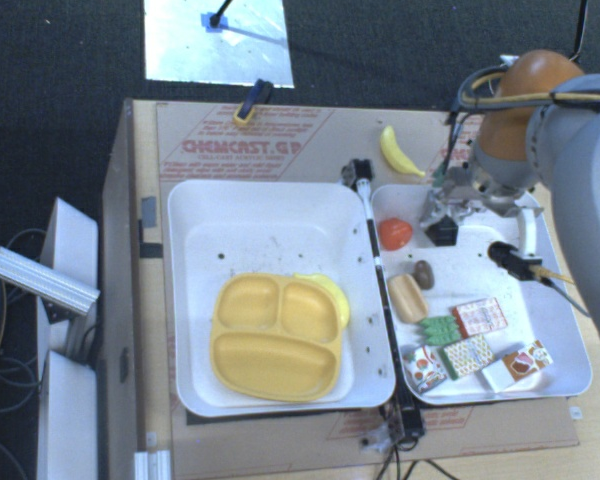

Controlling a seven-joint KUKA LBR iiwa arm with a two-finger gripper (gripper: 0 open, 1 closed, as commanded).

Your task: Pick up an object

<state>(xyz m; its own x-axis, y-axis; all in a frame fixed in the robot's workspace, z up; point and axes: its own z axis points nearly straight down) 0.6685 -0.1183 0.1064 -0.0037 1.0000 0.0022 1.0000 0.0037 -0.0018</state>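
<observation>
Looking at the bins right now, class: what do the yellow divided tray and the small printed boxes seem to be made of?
Yellow divided tray: probably moulded plastic, smooth, one even colour, rounded compartments. Small printed boxes: likely cardboard, flat faces with printed patterns, though toy plastic is possible.

Right bin contents, located relative to the gripper. Round red-orange tomato-like ball, just beside the jaws on their left. Small brown oval lump, a little below the jaws. Tan bread-roll-shaped piece, lying tilted, touching the lump's lower left. Printed cardboard packets, lying flat well below the jaws: green, red-and-white, green-patterned, red-cornered and white with brown picture. Yellow curved banana, outside the bin, above and left of the jaws.
</observation>
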